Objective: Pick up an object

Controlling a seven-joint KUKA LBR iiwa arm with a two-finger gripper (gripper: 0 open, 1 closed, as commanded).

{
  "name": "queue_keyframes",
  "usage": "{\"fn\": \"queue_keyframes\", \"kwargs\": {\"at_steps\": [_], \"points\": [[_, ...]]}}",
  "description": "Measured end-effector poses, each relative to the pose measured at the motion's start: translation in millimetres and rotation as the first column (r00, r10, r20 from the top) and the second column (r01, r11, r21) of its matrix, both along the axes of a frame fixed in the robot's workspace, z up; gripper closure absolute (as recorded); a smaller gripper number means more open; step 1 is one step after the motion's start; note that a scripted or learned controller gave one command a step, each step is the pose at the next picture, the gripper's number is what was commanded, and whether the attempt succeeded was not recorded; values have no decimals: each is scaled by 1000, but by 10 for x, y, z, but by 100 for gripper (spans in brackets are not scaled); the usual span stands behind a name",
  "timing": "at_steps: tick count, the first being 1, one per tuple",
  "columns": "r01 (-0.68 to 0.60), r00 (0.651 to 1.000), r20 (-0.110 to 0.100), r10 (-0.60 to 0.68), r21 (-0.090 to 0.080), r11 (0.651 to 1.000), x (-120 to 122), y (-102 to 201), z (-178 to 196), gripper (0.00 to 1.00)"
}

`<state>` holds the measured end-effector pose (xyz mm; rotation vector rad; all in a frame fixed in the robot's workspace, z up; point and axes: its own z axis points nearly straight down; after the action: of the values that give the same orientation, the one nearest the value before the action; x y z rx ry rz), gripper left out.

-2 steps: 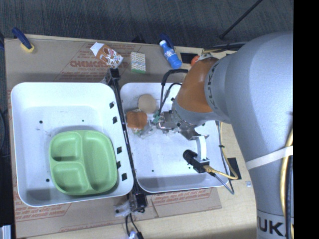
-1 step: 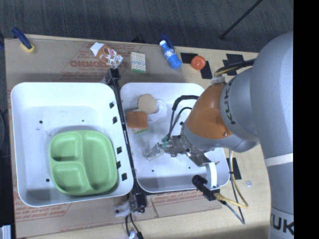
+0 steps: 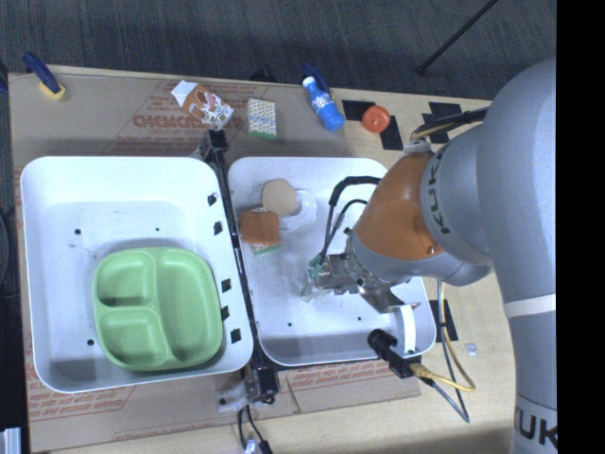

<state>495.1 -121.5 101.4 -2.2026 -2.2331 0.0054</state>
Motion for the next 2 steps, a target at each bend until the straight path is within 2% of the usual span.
{"fn": "queue_keyframes", "kwargs": {"at_steps": [1, 2], "points": [[8, 1000, 7, -8, -1, 1000, -179, 31, 1331, 100], [6, 1000, 5, -6, -1, 1000, -179, 112, 1332, 100]]}}
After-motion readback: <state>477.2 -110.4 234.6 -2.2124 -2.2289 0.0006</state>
